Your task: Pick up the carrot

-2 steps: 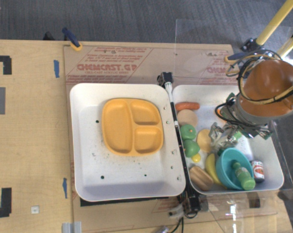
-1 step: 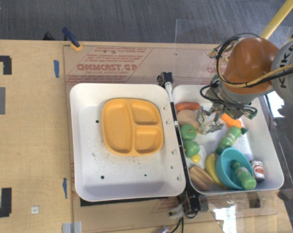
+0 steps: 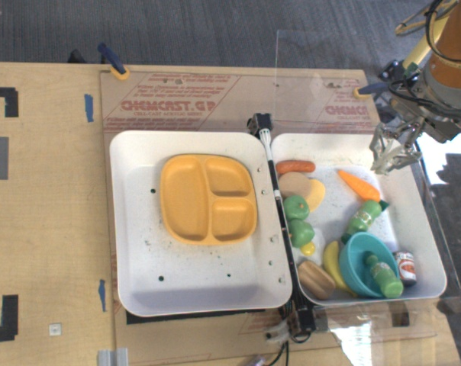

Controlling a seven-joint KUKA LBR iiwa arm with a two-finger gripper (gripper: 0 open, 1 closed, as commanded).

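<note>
The carrot (image 3: 359,184) is a small orange wedge lying in the upper right part of the right bin (image 3: 427,227), pointing up-left. My gripper (image 3: 388,157) hangs above the bin's back right corner, up and to the right of the carrot and apart from it. Its fingers (image 3: 382,160) point down with a small gap between them and nothing held there.
The right bin also holds a sausage (image 3: 295,167), a potato (image 3: 294,183), green items (image 3: 297,208), a green bottle (image 3: 364,218), a teal bowl (image 3: 364,261), a banana (image 3: 333,264) and a can (image 3: 405,266). The left bin (image 3: 131,227) holds a yellow divided plate (image 3: 209,198).
</note>
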